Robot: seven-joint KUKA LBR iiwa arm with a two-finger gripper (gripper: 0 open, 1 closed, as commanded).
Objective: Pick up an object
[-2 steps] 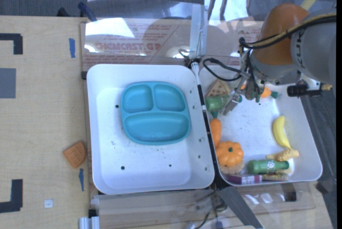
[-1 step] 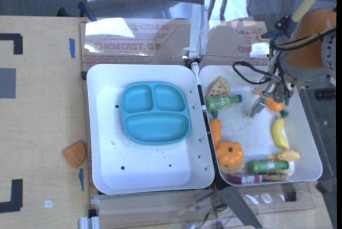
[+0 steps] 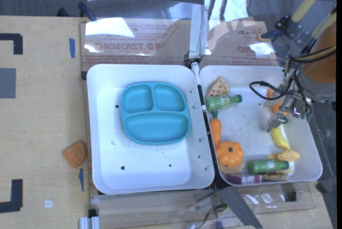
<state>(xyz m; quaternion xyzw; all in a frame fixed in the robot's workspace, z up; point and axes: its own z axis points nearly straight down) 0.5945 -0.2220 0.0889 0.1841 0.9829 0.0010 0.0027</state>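
Yellow and curved, the toy banana (image 3: 280, 137) lies near the right wall of the right bin (image 3: 315, 169). It looks like the thing the arm is going for, but that is a guess. The pincer (image 3: 278, 122) hangs just above the top end of the banana. It is too small and dark to show if it is open or closed, so I cannot tell. Nothing can be seen held in it.

To do this step well, the pincer should come straight down over the middle of the banana, not the tip. It should squeeze across the thin way, because a curved toy can slip out sideways. The bin wall is close, so it needs to stay clear of that.

Just below the banana lies a green bottle (image 3: 269, 166) on its side. Farther left sit an orange pumpkin (image 3: 230, 153), a carrot (image 3: 215, 131), another green bottle (image 3: 222, 101) and a sandwich wedge (image 3: 218, 86). The left bin (image 3: 101, 131) holds a blue divided plate (image 3: 155, 113). A small waffle toy (image 3: 75, 153) sits on the wooden worktop (image 3: 37, 115).
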